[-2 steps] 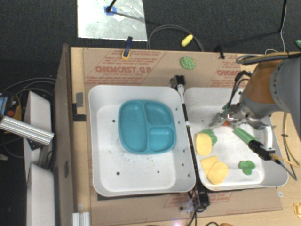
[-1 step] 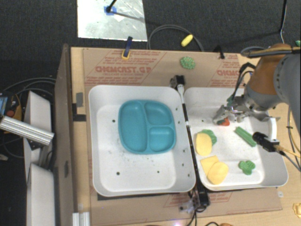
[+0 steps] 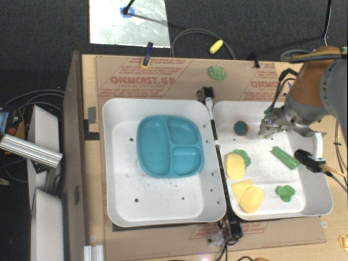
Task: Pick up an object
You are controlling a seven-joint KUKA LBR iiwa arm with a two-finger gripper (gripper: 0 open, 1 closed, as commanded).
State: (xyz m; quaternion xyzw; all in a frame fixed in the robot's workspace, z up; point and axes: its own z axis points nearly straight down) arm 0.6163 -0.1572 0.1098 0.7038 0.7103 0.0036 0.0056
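Observation:
My gripper (image 3: pixel 267 127) hangs over the back of the right bin (image 3: pixel 315 205), just right of a small dark teal ball (image 3: pixel 240 128). A green stick (image 3: pixel 285 157) lies a little in front of it. Two yellow pieces lie in the same bin, one (image 3: pixel 235 167) over a green leafy bit (image 3: pixel 243 157) and one (image 3: pixel 250 197) at the front. A small green broccoli-like piece (image 3: pixel 284 191) sits front right. Nothing shows between the gripper's tips.
The left bin (image 3: pixel 117 200) bears a teal divided plate (image 3: pixel 169 146). A green knobbly ball (image 3: pixel 217 72) and a yellow piece (image 3: pixel 216 47) lie on the bench behind the bins. A metal divider (image 3: pixel 213 129) runs between the bins.

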